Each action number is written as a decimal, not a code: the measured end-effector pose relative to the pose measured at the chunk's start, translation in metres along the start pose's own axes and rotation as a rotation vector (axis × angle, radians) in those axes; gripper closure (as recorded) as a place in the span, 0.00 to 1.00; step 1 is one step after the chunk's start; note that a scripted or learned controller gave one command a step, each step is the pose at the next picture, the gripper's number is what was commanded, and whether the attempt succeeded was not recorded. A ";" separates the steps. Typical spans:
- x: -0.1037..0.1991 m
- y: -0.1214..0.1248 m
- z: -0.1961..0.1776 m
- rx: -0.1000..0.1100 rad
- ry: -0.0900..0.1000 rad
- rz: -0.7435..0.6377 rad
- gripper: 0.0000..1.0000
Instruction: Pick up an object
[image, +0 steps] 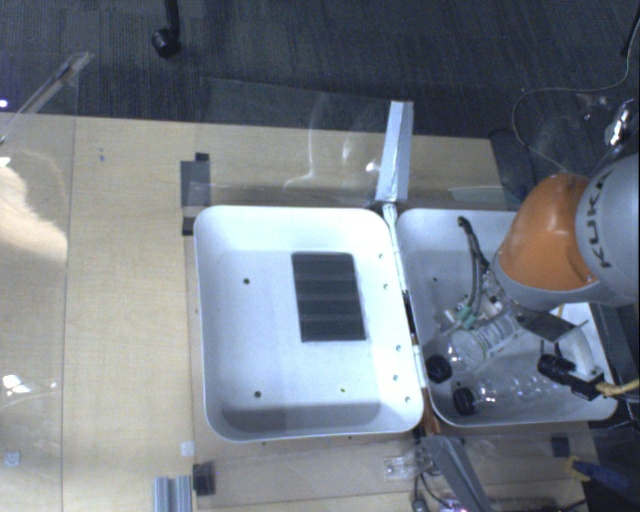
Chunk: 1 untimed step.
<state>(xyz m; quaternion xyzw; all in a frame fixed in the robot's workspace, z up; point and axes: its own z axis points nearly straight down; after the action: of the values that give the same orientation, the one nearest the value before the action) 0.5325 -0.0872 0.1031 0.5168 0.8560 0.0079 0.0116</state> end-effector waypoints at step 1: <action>-0.026 -0.002 0.012 0.010 0.006 -0.186 1.00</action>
<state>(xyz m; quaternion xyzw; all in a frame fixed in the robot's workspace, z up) 0.5434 -0.1107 0.0913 0.4353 0.9003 0.0040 0.0074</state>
